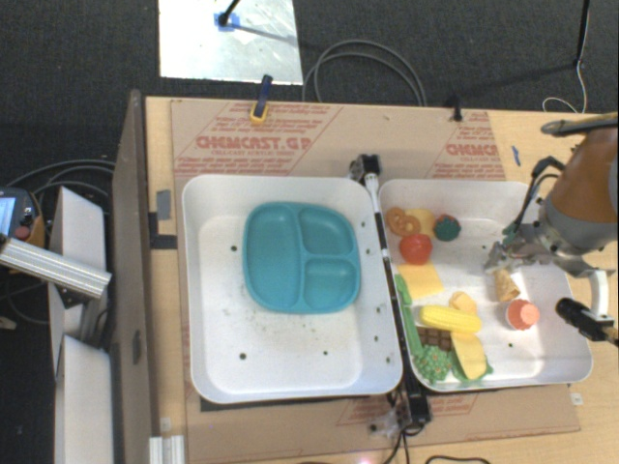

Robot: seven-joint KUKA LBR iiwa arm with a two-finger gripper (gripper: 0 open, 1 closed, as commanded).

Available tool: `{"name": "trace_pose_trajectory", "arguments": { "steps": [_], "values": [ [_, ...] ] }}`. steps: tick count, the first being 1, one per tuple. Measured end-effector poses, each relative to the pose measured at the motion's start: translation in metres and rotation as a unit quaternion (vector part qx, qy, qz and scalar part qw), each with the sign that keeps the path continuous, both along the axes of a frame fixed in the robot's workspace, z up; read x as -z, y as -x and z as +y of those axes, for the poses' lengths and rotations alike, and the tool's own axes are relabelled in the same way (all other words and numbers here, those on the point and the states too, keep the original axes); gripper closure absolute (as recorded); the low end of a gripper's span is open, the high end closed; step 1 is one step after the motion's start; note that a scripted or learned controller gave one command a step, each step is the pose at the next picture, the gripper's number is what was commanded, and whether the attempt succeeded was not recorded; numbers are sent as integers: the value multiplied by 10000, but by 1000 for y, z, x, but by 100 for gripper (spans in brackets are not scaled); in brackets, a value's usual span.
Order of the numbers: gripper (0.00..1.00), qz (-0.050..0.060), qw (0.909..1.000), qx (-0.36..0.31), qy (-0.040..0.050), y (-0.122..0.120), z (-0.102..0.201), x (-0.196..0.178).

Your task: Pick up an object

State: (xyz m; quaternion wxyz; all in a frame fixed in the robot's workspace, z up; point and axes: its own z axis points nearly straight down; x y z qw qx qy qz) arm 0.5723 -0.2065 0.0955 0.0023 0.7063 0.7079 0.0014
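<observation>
The arm reaches in low over the right bin (571, 356); its hand (510, 255) hangs just above a bread piece (506, 285), grip unreadable.

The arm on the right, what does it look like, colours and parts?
The arm has a broad orange band above a grey wrist section. Below it sits a metallic grey gripper of small angular parts. A dark cable loops beside the wrist, and a black-and-white fitting juts out lower right.

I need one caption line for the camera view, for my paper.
KUKA arm's gripper hovers over toy food in the right bin; a teal divided plate lies in the left bin.
</observation>
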Motion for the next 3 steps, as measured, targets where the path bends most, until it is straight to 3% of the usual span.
{"name": "trace_pose_trajectory", "arguments": {
  "steps": [1,2,3],
  "values": [
    [100,8,10000,-32,-10,-5,61,-29],
    [100,-32,10000,-54,-13,-19,132,-122],
    [100,7,10000,-50,-23,11,202,-146]
  ]
}}
